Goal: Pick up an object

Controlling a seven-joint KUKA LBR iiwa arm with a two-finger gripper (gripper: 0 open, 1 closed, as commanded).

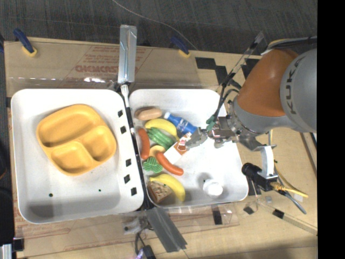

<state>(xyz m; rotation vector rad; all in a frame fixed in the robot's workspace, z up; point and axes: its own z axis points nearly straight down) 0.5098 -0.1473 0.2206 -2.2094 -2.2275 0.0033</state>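
Observation:
My gripper (197, 137) hangs low over the middle of the right bin (229, 171), reaching in from the right. Just off its tip to the left lies a white and red carton (177, 149); whether the two touch is unclear. A blue bottle (181, 124) lies right behind the gripper tip. Further left are a yellow banana (160, 125), a green toy vegetable (160, 137), a tan bun (149, 113) and an orange sausage (143, 143).
A second sausage (170, 168), a green piece (151, 165), another banana with a brown slice (164, 190) and a white bottle (213, 188) lie at the bin's front. The left bin (32, 198) holds a yellow divided plate (75, 139).

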